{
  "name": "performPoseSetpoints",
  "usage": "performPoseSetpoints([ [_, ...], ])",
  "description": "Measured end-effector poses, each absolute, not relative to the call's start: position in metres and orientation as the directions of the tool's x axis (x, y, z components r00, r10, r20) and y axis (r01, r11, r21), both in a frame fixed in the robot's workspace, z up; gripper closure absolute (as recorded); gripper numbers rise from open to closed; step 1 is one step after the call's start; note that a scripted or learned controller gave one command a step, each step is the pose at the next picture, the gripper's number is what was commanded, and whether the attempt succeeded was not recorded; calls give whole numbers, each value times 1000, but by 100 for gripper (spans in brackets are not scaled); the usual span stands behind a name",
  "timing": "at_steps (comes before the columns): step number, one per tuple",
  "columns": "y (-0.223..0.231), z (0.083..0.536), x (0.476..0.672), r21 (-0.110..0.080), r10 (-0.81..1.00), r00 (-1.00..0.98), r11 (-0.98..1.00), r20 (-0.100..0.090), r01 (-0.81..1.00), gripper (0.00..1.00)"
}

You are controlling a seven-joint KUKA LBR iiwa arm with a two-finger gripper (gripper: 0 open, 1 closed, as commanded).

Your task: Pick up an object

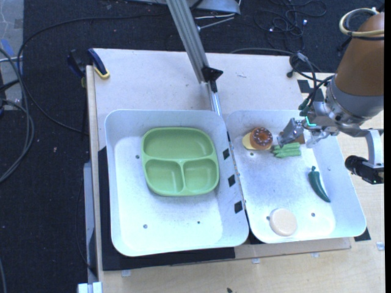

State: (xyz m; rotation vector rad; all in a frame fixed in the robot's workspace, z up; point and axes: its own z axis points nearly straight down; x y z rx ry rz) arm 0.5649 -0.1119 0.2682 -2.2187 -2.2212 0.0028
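Camera view: fixed above the bench, looking down at a slant on two white bins.
Light green item (287, 151): small, ridged, lying in the right bin's upper part, directly under the gripper and touching or very nearly touching it.
Gripper (295, 135): lowered into the right bin (342, 182) over the light green item; whether the jaws are open, closed or gripping that item cannot be told from this angle.
Arm (359, 72): grey with an orange section, entering from the right edge of the view, above the right bin's upper right corner.
Doughnut (262, 137): brown with sprinkles, just left of the light green item, resting on a yellow piece (247, 141) that shows at its left side.
Dark green pepper (319, 184): lying lower right of the gripper, apart from it, near the right bin's right wall.
Pale round item (283, 221): cream-coloured disc near the right bin's front edge, well apart from the others.
Left bin (122, 224): beside the right bin, touching or overlapping it along the middle.
Green divided plate (181, 161): three compartments, in the left bin's upper middle.
Bench (146, 78): pale wood surface carrying both bins.
Metal pole (189, 32): slanting down from the top of the view to the gap between the bins.
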Motion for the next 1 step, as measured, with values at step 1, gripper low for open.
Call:
performPoseSetpoints([
  [1,-112,269,565,0,1000,-1,1,0,1000,0],
])
